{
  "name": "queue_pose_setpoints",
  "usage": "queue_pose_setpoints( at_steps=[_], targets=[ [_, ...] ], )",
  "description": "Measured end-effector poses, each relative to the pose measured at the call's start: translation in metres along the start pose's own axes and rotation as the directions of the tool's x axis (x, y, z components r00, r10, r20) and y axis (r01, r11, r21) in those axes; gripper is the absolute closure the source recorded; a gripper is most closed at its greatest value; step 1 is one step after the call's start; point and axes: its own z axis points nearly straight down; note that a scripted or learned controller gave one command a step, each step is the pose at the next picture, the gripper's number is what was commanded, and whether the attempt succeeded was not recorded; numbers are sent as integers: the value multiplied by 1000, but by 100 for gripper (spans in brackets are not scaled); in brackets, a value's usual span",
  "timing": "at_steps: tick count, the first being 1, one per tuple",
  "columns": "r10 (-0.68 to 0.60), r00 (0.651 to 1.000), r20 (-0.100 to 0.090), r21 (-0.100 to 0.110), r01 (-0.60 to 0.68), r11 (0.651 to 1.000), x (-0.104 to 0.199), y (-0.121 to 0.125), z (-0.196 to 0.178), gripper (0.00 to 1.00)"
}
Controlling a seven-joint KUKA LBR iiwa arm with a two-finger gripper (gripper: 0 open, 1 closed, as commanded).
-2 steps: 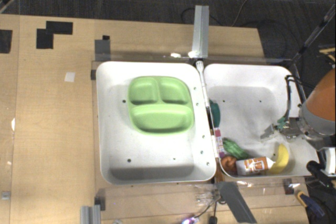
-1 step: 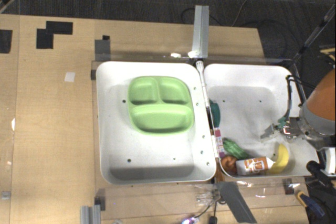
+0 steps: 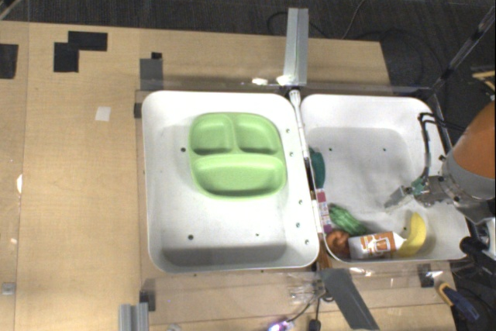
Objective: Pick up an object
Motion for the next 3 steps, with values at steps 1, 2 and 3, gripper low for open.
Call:
queue_pose_setpoints(
  at_steps=[1, 2, 3],
  targets=[
    [104, 995, -5, 16, -104, 994, -1, -4, -64, 0],
    [154, 988, -5, 16, -154, 988, 2, -5, -4, 0],
    [109, 994, -3, 9, -109, 994, 2, -3, 0, 0]
  ],
)
